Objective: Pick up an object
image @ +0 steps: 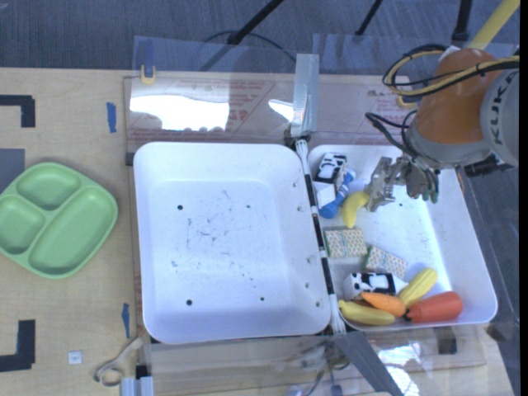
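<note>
A: From where does the camera look?

B: From above the bench (74,106), fixed, tilted down at a slant. The bench's far edge runs along the top of the frame, with dark floor beyond it.

A: How near is it?

B: Far enough to take in both bins whole. The gripper (388,190) hangs over the right bin (462,254); the left bin (223,229) lies to the gripper's left in the frame.

A: And the arm?

B: The arm (454,97) enters from the frame's right, above and right of the gripper. Far left of the gripper, a green divided plate (54,219) sits by the frame's left edge.
</note>
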